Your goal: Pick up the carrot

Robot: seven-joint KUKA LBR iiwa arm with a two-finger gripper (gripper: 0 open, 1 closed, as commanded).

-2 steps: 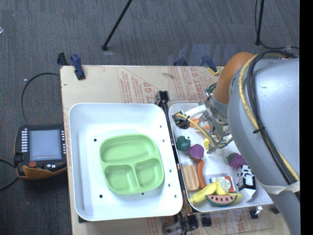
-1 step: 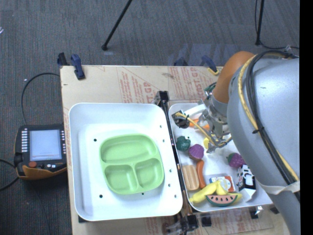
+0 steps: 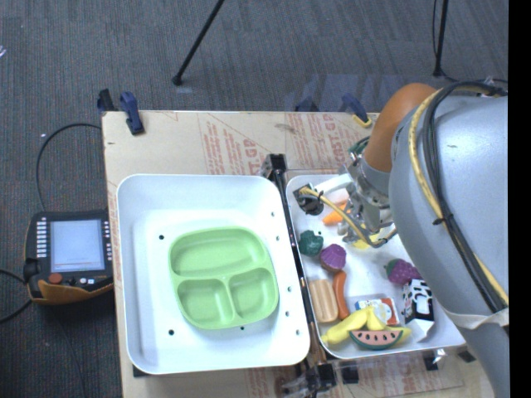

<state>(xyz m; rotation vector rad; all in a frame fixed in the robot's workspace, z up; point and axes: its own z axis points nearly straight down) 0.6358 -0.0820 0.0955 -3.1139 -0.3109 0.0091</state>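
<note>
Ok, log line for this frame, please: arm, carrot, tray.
arm: gripper low over right bin | carrot: orange bit beside gripper, grasp unconfirmed | green tray: in left bin

Hand [image 3: 358, 222] low in rt bin [image 3: 431, 334], beside carrot [image 3: 333, 218].

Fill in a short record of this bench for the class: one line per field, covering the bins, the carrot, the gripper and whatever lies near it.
left bin: holds a green divided plate
right bin: holds toy foods
carrot: small orange piece near the bin's upper part, partly hidden by the gripper
gripper: low over the right bin, right beside the carrot; grasp cannot be judged
near the carrot: dark green vegetable, purple fruit
lower in the bin: hot dog, banana, watermelon slice
task state: carrot not visibly lifted
</note>
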